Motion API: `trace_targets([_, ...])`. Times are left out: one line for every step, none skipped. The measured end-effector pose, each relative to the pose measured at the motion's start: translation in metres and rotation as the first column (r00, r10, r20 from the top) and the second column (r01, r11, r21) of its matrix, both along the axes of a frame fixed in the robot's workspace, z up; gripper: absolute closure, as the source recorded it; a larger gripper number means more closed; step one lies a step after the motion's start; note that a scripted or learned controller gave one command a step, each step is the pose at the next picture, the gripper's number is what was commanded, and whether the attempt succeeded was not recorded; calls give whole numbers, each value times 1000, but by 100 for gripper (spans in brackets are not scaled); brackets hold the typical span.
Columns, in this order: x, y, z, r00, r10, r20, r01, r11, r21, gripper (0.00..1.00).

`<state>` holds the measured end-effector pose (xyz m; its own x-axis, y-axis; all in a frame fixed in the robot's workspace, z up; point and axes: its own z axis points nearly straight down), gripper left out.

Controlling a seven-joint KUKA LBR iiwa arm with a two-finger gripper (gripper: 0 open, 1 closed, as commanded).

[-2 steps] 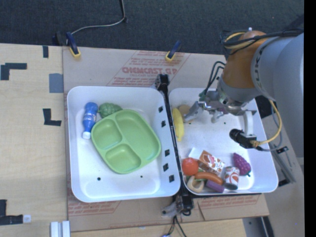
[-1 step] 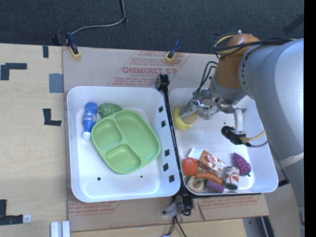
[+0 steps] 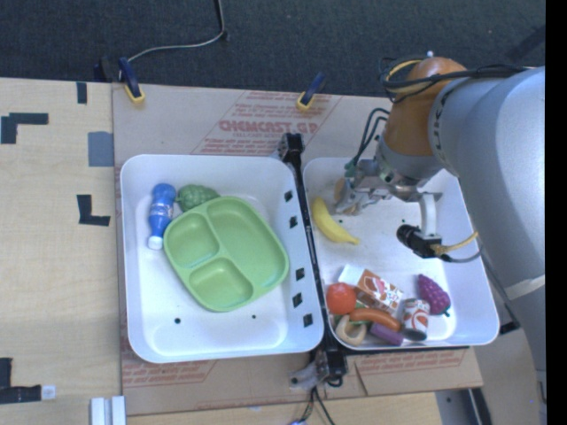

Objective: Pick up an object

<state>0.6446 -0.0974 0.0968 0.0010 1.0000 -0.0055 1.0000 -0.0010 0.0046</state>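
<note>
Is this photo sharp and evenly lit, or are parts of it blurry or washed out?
Camera view: lighting is soft and even, shadows faint. The green tray and banana look fairly crisp. The gripper is blurred, and the big grey arm close to the lens looks soft. White bin walls are bright, with no harsh glare.

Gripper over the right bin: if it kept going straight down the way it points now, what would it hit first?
Most likely the banana, just below-left of the gripper. Depth is unclear from this slanted view, so it could instead land on the bare floor of the right bin beside it.
</note>
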Motion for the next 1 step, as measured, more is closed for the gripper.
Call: trace_targets([0,-4,1,1000,-2,1,2,1000,-6,0])
